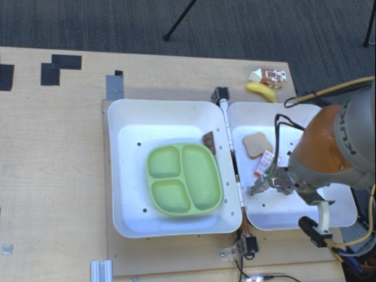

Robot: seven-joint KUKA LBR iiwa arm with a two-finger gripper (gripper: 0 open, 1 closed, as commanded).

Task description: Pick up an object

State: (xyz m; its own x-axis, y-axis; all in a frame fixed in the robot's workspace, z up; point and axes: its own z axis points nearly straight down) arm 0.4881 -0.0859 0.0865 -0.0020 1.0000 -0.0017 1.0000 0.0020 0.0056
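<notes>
Reaching low into the right bin [258,216] for a pick.

I'm watching the gripper [262,184] hovering beside the red-and-white packet [264,164]; its fingers are probably parted and holding nothing, though that's blurry. Next I'm needing them centred over it.

No legible text, seemingly, on anything
</notes>
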